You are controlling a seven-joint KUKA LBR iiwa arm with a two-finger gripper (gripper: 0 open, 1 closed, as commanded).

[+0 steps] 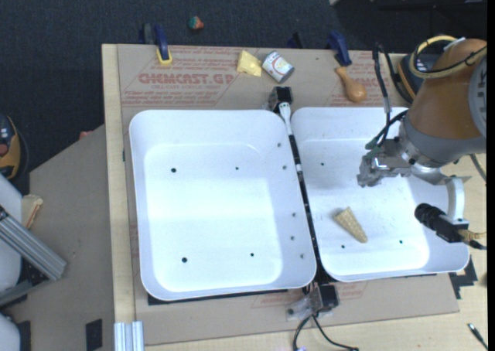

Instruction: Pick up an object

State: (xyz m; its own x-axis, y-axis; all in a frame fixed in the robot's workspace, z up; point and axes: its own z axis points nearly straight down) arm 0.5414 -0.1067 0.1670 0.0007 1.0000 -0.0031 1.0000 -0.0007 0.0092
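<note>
The gripper [371,172] hangs over the right bin [325,129], above the cone [352,224]. Its jaws' state I cannot tell. It should shift toward the cone, align across its narrow width, then descend.

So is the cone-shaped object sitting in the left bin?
No, the cone-shaped object lies on the floor of the right bin, below and left of the gripper.

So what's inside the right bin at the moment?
In the right bin, a tan cone-shaped piece lies below the tool. The arm hides the bin's right side.
</note>
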